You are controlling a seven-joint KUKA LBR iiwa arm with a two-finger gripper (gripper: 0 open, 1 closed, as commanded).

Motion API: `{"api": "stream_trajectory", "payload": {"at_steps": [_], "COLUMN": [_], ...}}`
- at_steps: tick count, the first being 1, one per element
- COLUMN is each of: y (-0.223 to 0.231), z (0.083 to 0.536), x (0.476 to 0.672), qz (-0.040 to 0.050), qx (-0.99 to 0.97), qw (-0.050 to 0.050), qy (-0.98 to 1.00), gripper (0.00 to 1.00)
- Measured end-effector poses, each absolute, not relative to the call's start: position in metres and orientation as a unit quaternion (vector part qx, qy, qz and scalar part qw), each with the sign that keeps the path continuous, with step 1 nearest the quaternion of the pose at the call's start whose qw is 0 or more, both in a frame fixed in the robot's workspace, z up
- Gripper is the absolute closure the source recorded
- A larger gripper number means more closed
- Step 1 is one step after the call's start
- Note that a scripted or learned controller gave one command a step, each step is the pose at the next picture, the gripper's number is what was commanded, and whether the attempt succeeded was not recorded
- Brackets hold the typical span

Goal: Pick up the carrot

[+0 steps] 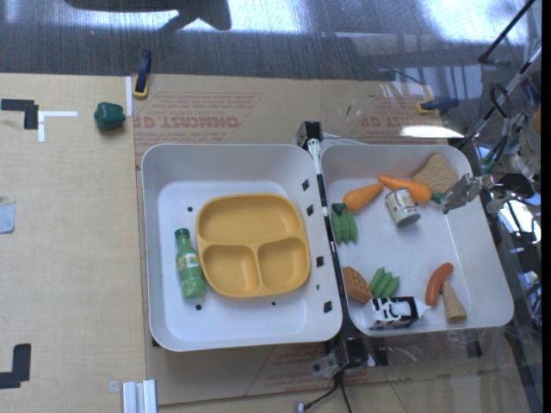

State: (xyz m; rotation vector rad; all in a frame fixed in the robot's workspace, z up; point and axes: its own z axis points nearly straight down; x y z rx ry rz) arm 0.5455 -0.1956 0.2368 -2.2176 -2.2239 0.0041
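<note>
The surface [69, 256] carries two white bins side by side. The left bin [164, 317] holds a yellow divided tray [254, 245] with a green bottle [189, 263] lying beside it, out of the way of the task. The right bin [482, 256] holds the mixed toy food, so picking happens there. The tool [456, 194] hangs at that bin's right rim, apart from everything (whether it is spread or pressed together I cannot tell). The carrot [362, 196] lies near the bin's upper left, just beside a small can [402, 207].
</note>
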Motion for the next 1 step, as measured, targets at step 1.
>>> {"api": "stream_trajectory", "payload": {"at_steps": [1], "y": [-0.1584], "z": [0.1305], "x": [0.6278], "qz": [0.0010], "qx": [-0.669], "qw": [0.000], "qy": [-0.743], "gripper": [0.00]}}
